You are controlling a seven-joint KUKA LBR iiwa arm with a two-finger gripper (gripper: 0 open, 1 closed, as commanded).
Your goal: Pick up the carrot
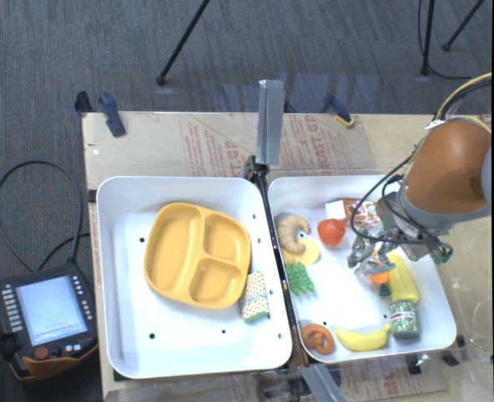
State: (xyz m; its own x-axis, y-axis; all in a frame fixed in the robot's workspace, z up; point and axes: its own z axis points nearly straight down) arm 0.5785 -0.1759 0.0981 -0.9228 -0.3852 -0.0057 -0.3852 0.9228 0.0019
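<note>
Down in the right bin (314, 193), the gripper (373, 262) sits low over the carrot (382, 278), which lies just beneath and slightly right of it, touching a yellow bottle (403, 281). Whether anything is grasped cannot be told. A tomato (331, 232) lies to its left.

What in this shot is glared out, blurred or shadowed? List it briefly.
Camera view: even overhead light, soft shadows beside the yellow plate; white bins bright, close to washed out; the gripper is a dark tangle, so the carrot under it is barely readable; banana sharp.
</note>
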